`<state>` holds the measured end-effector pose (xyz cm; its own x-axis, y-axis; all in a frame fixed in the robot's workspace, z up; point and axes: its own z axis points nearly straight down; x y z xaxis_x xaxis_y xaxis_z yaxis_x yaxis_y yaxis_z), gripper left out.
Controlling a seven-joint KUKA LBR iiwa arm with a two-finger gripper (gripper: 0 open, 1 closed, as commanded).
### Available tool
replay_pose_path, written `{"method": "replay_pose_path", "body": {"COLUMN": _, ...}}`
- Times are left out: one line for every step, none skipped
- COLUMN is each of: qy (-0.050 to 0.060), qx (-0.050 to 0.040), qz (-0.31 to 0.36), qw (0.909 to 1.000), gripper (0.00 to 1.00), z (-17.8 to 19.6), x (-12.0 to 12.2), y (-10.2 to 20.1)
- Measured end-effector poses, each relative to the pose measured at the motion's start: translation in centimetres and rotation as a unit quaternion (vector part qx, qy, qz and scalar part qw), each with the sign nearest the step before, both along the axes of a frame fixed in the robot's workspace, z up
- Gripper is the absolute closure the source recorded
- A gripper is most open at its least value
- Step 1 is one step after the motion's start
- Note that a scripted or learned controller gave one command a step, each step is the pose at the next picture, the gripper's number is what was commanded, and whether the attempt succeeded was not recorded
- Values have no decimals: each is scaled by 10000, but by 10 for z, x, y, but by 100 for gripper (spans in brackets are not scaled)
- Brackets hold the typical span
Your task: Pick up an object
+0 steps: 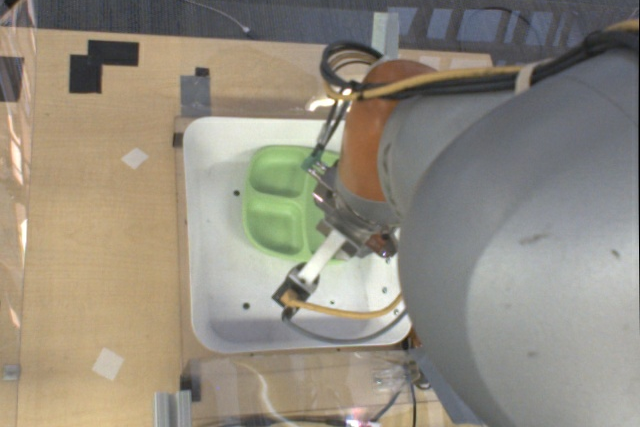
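One stretch of tabletop at left, white bin with open floor along its left and near walls, green two-well tray mid-bin, pincer over tray's right rim, its opening cannot be told, arm overhanging bin's right side

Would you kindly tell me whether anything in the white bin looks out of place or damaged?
Nothing stands out. The green two-compartment tray lies open side up in the white bin and looks whole, though the arm covers its right edge, so that part cannot be judged.
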<state>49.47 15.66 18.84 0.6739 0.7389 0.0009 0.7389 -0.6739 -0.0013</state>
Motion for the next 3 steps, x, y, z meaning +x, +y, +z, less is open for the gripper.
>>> {"method": "replay_pose_path", "body": {"qy": 6, "qx": -3, "qz": -1332, "qw": 9911, "gripper": 100, "z": -2, "x": -8, "y": 38}}
{"method": "replay_pose_path", "body": {"qy": 20, "qx": -19, "qz": -3094, "qw": 9509, "gripper": 100, "z": -73, "x": -9, "y": 5}}
{"method": "replay_pose_path", "body": {"qy": -15, "qx": 39, "qz": -3065, "qw": 9519, "gripper": 100, "z": 14, "x": -7, "y": 50}}
